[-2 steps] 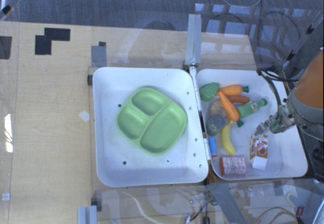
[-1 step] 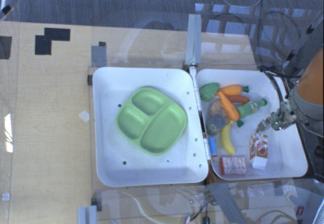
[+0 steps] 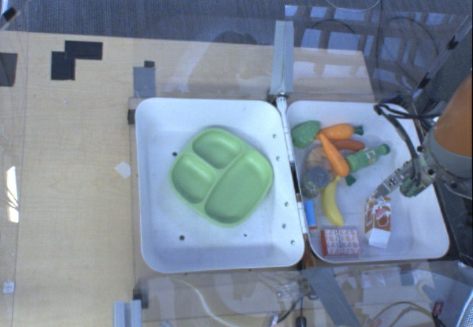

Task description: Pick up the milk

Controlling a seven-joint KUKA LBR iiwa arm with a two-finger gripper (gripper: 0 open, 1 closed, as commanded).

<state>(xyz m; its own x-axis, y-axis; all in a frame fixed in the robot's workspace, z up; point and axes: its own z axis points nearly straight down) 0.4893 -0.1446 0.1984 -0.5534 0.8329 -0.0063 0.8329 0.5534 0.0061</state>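
The milk (image 3: 378,219) is a small white and red carton lying near the front right of the right bin (image 3: 429,243). My gripper (image 3: 393,185) hangs over the right bin just behind the carton, at its far right side, angled down toward the left. Nothing shows in its grip. The grey arm with its orange band (image 3: 452,133) comes in from the right edge.
The right bin also holds a yellow banana (image 3: 331,203), two carrots (image 3: 336,155), a green bottle (image 3: 366,158), a green vegetable (image 3: 305,132), a red box (image 3: 340,241) and a small blue item (image 3: 310,212). A green divided plate (image 3: 222,176) lies in the left bin (image 3: 155,244).
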